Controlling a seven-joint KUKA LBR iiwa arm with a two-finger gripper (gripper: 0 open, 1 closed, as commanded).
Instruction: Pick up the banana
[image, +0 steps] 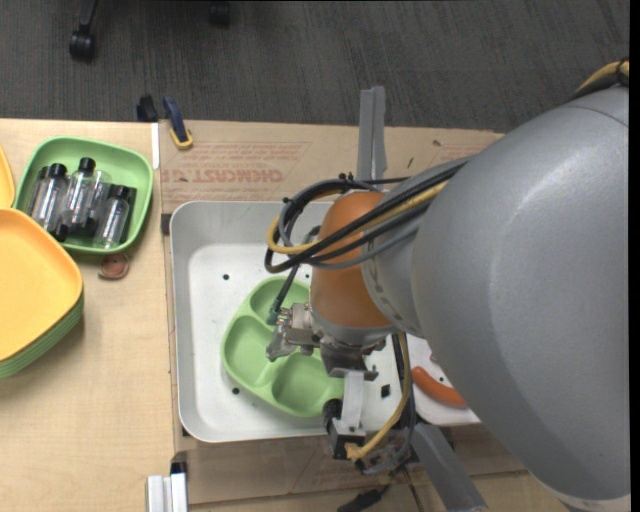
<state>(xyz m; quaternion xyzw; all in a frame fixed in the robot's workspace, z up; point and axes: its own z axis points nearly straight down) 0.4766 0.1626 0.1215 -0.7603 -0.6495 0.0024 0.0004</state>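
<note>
A green divided plate (262, 350) lies in the left white bin (200, 300), toward its right side. My gripper (284, 338) hangs low over the middle of this plate, under the orange band (345, 265) of the wrist. The arm's grey body covers the right bin and the right part of the plate. An orange, elongated object (440, 388) peeks out beside the arm in the right bin.
A green tray (135, 165) with several dark-capped vials (80, 200) stands at the far left. A stack of yellow plates (35, 290) sits below it. A small brown item (113, 266) and a blue-handled clamp (176, 122) lie on the bench.
</note>
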